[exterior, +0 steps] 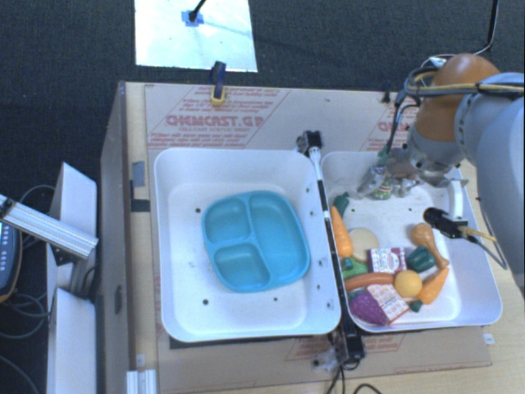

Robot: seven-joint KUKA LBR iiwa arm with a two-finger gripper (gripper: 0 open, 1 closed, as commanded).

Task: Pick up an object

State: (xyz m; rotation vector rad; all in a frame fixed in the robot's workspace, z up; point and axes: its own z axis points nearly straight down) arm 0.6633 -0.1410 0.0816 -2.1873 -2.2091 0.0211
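Many toy foods crowd the near half of the right bin: a carrot along the divider, a sausage, a lemon, a purple piece, a small red-and-white box, a green piece, a second carrot and a drumstick-like piece. No single target is marked; any of these would count.

Risks, as I judge them: the items touch or overlap, so a descent into the pile could nudge neighbours or pinch two at once; round ones like the lemon may squirt out; the carrot against the wall leaves little room for a finger.

The gripper sits low at the far end of the right bin, well apart from the pile, wrist pointing down, orange band above it, arm coming in from the right. Whether it is spread or closed, or has anything in it, I cannot tell; that area is blurred.

The left bin holds a blue divided tray.
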